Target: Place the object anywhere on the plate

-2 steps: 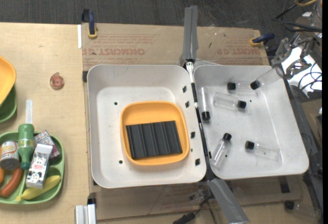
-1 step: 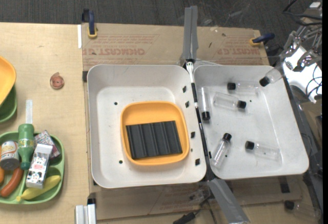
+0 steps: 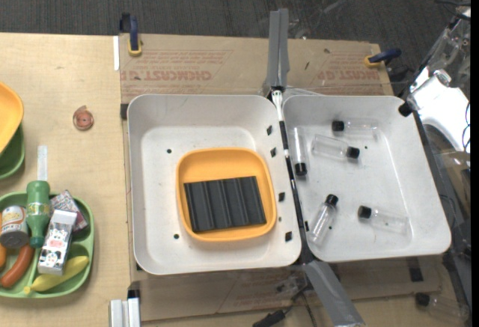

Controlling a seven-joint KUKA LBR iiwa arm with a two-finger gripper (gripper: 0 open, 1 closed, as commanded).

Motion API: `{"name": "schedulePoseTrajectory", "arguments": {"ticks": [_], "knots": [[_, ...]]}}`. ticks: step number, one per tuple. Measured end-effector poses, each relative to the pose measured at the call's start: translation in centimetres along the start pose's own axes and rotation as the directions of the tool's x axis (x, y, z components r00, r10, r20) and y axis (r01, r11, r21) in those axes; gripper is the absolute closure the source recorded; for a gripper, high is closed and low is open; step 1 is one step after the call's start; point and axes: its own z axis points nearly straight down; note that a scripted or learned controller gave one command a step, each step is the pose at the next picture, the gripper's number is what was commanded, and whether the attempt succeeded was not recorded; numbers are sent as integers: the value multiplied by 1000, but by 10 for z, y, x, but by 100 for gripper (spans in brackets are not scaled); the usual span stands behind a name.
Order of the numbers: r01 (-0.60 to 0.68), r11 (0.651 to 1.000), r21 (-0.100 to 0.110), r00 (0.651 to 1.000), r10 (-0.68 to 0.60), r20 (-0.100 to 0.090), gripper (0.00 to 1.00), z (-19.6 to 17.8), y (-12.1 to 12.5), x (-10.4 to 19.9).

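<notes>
An orange square plate (image 3: 223, 159) lies in the middle of the left white bin (image 3: 150, 168). A black ridged slab (image 3: 224, 203) rests flat on the plate and covers most of its floor. In the right white bin (image 3: 419, 191) lie several clear vials with black caps, among them one (image 3: 322, 217) near the front, one (image 3: 298, 150) along the left wall and one (image 3: 382, 218) at the front right. A white piece of the arm (image 3: 440, 99) sits at the far right edge, above that bin's back corner.
A wooden table on the left bears a green tray (image 3: 75, 273) of toy food, a yellow bowl (image 3: 9, 120) and a small pink disc (image 3: 83, 118). Cardboard (image 3: 194, 67) with blue clamps (image 3: 129, 26) lies behind the bins. A grey bar (image 3: 278, 49) stands between them.
</notes>
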Motion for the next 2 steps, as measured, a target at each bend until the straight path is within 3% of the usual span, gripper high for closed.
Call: {"name": "schedulePoseTrajectory", "arguments": {"ticks": [1,2], "knots": [[189,982,-2,982,-189,0,100,-56,0,0],[473,881,-6,881,-473,0,100,124,68,44]]}}
